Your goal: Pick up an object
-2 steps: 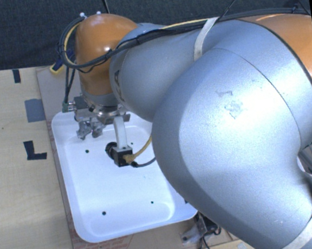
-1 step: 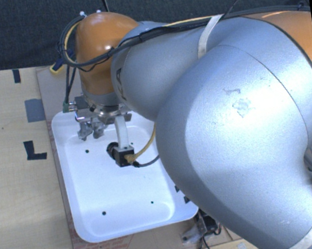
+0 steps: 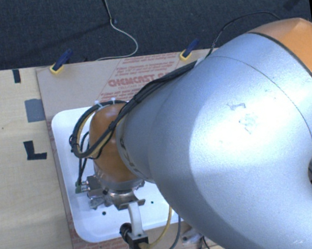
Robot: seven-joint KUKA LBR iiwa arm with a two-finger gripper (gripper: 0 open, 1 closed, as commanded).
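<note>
One grey arm with an orange band (image 3: 228, 139) is reaching down into the shallow white bin (image 3: 69, 163) at lower left, hiding its contents; no object is discernible, so the next move requires confirming a grasp.

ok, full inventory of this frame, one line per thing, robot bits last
bin: one, white, centre-left on the cardboard sheet, mostly covered by the arm
cardboard sheet: one, brown with red print, under the bin
clamps: two, blue and yellow, on the sheet's top edge
tape marks: several, black, on the wooden bench at left
cord: one, thin, pale, across the dark backdrop at top
arm: one, grey, orange band, reaching in from the right over the bin
cables: black bundle along the wrist
gripper: one, metal, low over the bin
</note>
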